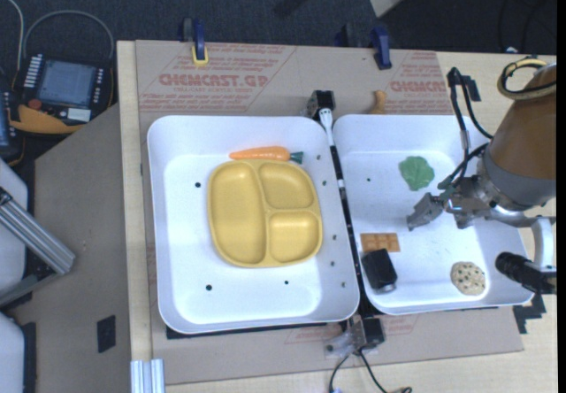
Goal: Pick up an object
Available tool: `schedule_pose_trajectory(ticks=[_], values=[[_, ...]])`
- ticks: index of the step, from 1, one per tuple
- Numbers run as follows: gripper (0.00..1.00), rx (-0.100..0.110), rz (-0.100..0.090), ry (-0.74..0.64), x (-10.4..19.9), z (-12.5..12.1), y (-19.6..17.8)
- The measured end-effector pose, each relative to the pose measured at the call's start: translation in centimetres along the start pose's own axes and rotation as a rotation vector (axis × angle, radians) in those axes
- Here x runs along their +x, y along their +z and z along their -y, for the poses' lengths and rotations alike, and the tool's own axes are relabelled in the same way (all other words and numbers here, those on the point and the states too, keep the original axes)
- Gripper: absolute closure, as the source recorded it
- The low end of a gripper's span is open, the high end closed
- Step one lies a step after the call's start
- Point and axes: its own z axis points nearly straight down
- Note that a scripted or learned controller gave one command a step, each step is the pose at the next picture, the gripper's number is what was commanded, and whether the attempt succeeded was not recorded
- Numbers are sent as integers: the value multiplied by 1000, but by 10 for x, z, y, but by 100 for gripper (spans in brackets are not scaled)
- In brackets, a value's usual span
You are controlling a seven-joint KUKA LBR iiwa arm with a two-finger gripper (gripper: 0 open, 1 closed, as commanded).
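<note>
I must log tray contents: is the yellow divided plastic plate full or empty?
Empty: the yellow divided plastic plate shows three bare compartments; the orange carrot lies beside it.

The arm [523, 143] enters from 3 o'clock; its gripper [427, 210] points toward 9 o'clock, fingers parted, with nothing between them.

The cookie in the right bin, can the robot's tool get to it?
Probably yes. The cookie lies alone on the bin floor, close to the tool, with nothing over it; the black block sits off to one side.
</note>
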Motion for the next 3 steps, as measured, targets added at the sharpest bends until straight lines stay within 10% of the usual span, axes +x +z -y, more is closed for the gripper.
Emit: schedule_pose_trajectory(ticks=[1,2,3], values=[[0,0,-1,-2,11,2,51],[100,-8,3,0,10,1,37],[100,-14,4,-3,6,-2,-26]])
